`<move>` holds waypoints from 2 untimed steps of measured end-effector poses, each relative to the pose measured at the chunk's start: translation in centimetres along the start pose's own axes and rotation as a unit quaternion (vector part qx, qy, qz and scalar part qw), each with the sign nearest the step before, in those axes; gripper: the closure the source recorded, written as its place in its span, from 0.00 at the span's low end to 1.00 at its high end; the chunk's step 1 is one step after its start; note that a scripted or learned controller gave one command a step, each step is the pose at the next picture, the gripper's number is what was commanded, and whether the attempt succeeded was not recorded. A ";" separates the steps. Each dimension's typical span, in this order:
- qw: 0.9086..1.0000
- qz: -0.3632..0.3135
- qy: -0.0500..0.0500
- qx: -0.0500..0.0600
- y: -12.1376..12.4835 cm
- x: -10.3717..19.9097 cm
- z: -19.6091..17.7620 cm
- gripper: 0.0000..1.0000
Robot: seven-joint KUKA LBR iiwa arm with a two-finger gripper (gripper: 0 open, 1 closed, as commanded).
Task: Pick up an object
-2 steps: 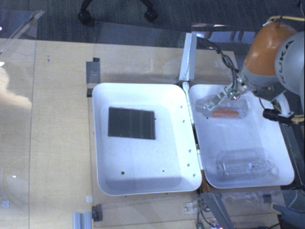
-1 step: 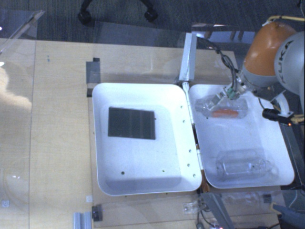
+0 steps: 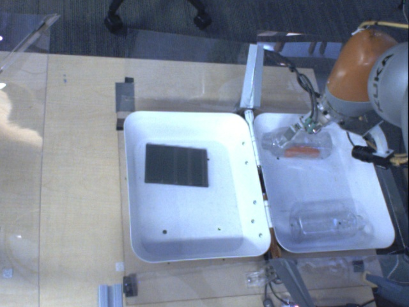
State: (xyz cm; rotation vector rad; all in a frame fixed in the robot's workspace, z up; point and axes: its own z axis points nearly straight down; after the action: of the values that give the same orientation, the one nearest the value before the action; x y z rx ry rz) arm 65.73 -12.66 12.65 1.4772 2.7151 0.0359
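The end effector [image 3: 311, 125] was seen over a clear plastic bag with an orange item [image 3: 300, 144], upper right; grip state couldn't be told.

My wooden table [image 3: 77, 171] carries two white bins: the left bin [image 3: 192, 248] and the right bin [image 3: 377, 229]. Beyond its far edge, an office chair base [image 3: 160, 5] stands on dark carpet [image 3: 287, 5].

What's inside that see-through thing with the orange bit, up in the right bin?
An orange piece shows through the clear wrapper in the right bin. The arm covers its top corner, so nothing can be told there.
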 end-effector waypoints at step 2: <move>1.000 -0.008 -0.007 -0.007 0.5 -0.1 -1.5 1.00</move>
State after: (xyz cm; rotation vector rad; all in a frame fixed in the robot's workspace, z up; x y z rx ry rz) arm 66.17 -12.47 14.18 1.4473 2.7099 0.0425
